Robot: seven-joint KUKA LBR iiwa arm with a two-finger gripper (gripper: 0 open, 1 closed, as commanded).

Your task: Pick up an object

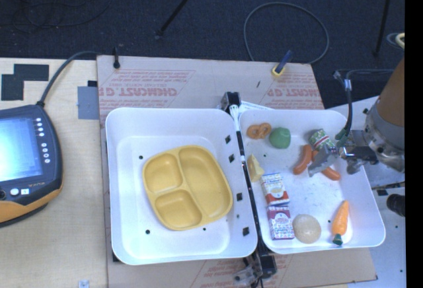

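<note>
The red carton (281, 223) lies nearest the camera, at the front wall of the right bin (370, 240), with a pale egg (307, 228) touching it and a toy carrot (340, 220) just right of that. The gripper (324, 162) hangs behind the egg, beside an orange chilli (303, 158) and a green-topped can (320, 140); whether its fingers are parted cannot be told. Bare floor lies between the egg and the gripper.
</note>
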